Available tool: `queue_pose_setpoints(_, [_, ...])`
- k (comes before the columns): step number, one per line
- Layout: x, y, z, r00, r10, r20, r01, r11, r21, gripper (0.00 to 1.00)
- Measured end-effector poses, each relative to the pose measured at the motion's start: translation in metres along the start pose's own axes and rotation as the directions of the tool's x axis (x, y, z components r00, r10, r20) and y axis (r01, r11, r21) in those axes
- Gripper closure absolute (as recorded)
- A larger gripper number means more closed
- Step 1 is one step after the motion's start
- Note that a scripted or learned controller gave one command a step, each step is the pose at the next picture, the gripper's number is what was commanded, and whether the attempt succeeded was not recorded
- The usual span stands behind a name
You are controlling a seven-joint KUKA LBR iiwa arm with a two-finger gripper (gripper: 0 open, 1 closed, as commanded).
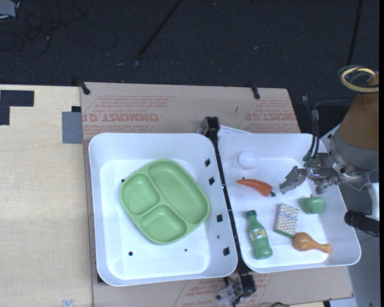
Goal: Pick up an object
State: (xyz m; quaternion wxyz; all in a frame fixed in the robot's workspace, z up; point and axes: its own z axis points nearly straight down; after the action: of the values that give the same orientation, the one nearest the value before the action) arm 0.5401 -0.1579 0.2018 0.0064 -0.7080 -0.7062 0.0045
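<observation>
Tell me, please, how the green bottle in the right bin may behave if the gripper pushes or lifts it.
The green bottle lies on its side, so a sideways push would probably make it roll. Its smooth round body may slip between two fingers. It sits close beside the patterned packet, which a push could disturb.

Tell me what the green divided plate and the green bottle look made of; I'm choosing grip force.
The divided plate looks like moulded plastic, matte light green, uniform in colour with soft rounded compartment edges. The green bottle seems to be glossy plastic with a printed label, probably a toy; whether it is hollow can't be told.
</observation>
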Motion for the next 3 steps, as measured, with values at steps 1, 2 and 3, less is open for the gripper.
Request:
queue_pose_setpoints(1, [0.000, 0.002, -0.008, 1.000, -0.002, 0.003, 0.002, 1.000, -0.014, 0.00])
queue_pose_setpoints(2, [0.006, -0.001, 0.037, 1.000, -0.003, 0.001, 0.003, 1.000, -0.010, 0.00])
queue_pose_setpoints(3, [0.004, 0.002, 0.099, 1.000, -0.002, 0.001, 0.002, 1.000, -0.011, 0.00])
